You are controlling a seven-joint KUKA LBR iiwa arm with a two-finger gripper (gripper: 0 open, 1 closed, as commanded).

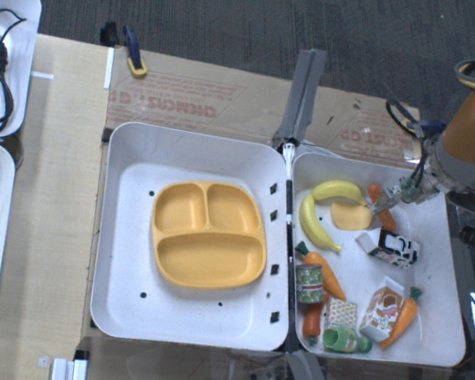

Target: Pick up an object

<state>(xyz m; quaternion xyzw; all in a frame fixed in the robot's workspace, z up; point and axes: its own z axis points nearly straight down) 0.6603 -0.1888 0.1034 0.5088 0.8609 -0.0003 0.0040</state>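
A: Where is our gripper (pixel 396 195)?
B: Low in the right bin (pixel 455 293); we cannot tell its fingers' state. A carrot (pixel 382 207) lies just beneath them, a yellow slice (pixel 350 216) beside.
A: Risk?
B: Crowding: we might nudge the banana (pixel 320 209) instead.

light is bright and even, coming from overhead. the white bins (pixel 112 236) reflect it strongly and look nearly washed out, with soft shadows along their inner walls. the yellow divided plate (pixel 208 234) casts only a faint shadow. the picture is slightly soft overall, and fine print on packets is unreadable.
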